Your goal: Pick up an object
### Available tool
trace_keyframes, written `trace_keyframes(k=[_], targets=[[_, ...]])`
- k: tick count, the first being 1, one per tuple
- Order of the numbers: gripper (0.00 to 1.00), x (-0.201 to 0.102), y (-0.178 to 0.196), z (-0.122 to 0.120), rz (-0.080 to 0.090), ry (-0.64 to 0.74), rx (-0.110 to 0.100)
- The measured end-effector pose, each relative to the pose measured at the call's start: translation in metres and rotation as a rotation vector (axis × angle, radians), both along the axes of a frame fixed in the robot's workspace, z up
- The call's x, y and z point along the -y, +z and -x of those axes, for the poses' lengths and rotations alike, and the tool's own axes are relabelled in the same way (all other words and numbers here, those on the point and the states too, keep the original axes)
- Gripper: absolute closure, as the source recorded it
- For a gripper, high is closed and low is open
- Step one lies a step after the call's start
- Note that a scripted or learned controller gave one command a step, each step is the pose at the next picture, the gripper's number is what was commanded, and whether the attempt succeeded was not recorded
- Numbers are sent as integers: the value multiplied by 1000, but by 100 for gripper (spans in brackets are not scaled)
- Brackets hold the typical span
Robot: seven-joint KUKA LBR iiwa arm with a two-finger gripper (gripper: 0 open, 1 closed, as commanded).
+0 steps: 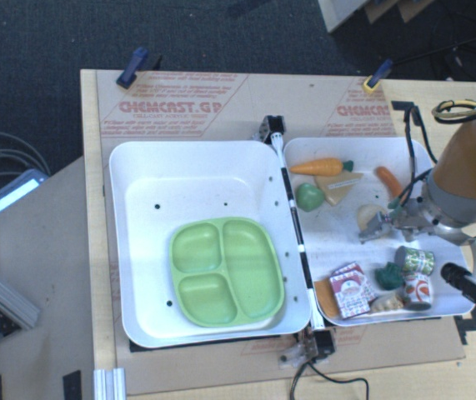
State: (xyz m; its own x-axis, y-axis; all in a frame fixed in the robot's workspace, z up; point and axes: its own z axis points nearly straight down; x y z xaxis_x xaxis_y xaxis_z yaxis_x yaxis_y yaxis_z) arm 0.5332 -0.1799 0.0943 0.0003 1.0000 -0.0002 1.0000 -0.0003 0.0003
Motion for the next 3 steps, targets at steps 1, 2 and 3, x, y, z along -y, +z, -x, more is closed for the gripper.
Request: trace_keyframes(k=[1,2,3], targets=[[0,-5,-4,44,13,7,35],[0,40,-9,39,-7,5,2],[0,-19,-10,54,-1,1,-1]])
